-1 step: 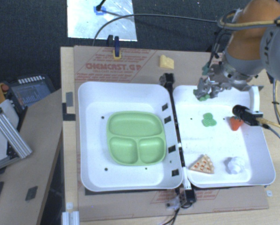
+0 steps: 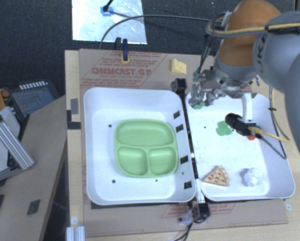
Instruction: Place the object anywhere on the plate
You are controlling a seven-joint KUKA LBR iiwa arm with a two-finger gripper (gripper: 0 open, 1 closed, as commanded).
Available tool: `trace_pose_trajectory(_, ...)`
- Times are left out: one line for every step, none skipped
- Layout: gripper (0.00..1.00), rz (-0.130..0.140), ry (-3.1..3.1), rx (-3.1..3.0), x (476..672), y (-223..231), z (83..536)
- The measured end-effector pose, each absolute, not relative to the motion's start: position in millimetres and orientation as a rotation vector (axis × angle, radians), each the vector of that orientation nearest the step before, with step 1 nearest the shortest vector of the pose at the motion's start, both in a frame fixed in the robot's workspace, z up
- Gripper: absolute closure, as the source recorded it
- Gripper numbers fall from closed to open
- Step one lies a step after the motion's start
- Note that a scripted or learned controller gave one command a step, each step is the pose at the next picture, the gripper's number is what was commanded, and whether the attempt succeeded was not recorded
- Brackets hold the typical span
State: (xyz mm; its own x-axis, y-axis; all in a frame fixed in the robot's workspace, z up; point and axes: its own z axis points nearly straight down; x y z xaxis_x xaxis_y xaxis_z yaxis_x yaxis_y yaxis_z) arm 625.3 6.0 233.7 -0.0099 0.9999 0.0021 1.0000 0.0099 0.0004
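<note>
This is a robotics lab or test bench, not a home — a grey industrial arm (image 2: 285,49) reaches over two white bins (image 2: 140,97) set on cardboard (printed "CHEMCAST"). Loose cables (image 2: 140,19), an aluminium profile (image 2: 9,139) and dark carpet around confirm it.

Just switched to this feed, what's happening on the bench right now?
The arm's claw hangs over the far left corner of the right bin. A small green object, a waffle-patterned wedge and a white lump lie in that bin. The green divided plate sits in the left bin; nothing lies on it yet.
</note>
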Motion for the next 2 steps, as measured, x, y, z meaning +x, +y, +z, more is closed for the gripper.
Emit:
trace_pose_trajectory(1.00, -0.005, -2.233, -2.209, 630.2, 67, 225)
trace_pose_trajectory(1.00, -0.008, -2.233, -2.211, 638.3, 122, 236)
